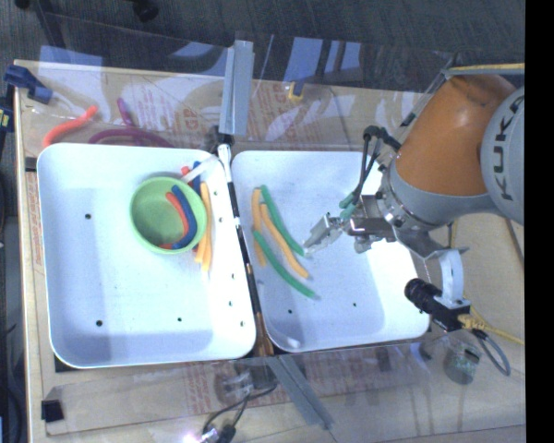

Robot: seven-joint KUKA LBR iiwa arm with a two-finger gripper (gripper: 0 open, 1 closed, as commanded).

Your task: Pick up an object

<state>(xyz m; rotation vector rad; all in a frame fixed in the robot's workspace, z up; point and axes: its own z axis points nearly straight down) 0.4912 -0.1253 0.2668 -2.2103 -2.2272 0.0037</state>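
Seen on the grey arm [503,160] at right: part of the maker's name, letters "KU" legible. Faint reddish print on the bench [148,100] stayed unreadable.

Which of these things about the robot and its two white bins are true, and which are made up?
1. The green bowl sits in the left bin. True.
2. The gripper is over the left bin. False: it is over the right bin.
3. Green and orange strips lie in the right bin. True.
4. The bowl is red. False: it is green.
5. The gripper is beside the strips. True.
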